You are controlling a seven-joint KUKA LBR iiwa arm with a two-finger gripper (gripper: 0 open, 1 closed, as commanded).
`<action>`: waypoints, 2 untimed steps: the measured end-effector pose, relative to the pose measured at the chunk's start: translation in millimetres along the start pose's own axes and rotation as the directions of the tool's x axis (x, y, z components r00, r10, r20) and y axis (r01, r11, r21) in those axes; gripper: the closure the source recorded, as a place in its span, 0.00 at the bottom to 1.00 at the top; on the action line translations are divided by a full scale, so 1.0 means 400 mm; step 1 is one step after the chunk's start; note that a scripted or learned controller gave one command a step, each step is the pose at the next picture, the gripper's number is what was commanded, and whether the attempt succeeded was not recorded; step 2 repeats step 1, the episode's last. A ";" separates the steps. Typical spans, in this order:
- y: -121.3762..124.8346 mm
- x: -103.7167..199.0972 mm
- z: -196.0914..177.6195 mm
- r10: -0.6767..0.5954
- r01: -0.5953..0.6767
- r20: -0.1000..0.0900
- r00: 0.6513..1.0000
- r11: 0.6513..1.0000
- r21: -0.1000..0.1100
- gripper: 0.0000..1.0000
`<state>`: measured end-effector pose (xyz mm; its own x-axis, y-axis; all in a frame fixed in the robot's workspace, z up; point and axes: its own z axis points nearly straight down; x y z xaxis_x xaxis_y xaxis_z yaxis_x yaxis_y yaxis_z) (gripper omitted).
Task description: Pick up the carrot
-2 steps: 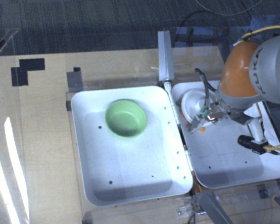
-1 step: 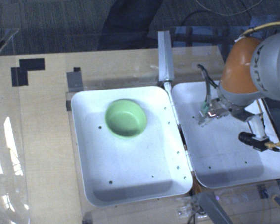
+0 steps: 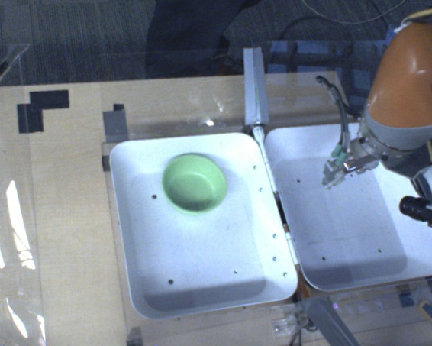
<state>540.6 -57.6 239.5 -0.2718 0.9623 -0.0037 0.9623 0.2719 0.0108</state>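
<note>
1. Camera view, the arm: the grey arm (image 3: 412,102), with its orange band, reaches in from 3 o'clock and carries the gripper (image 3: 337,171) over the right bin (image 3: 346,239), toward that bin's 10 o'clock part. The tip is small and blurred, so I cannot tell whether the gripper is open or closed. Nothing can be made out in its grasp.
2. Camera view, the carrot: I cannot tell where it lies. The bare floor of the right bin at 6 o'clock of the gripper is plain white. If the carrot is in this bin, it is probably hidden under the wrist at the 3 o'clock side.
3. Camera view, the left bin (image 3: 203,269): a green bowl (image 3: 195,182) sits upright toward the bin's 12 o'clock, well apart from the gripper. Its hollow looks plain green.
4. Why the arm is held so: it is likely poised over the right bin for a descent, since the tip points down at the floor.
5. Edges and room: the two bins touch along a shared rim just beside the gripper at 9 o'clock, and a metal rail (image 3: 254,87) stands at 11 o'clock. Open floor lies toward 6 o'clock. Moving toward 9 o'clock risks striking the rim.
</note>
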 end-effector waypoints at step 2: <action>-0.175 -0.153 -0.026 -0.203 0.203 0.002 0.979 0.979 0.001 1.00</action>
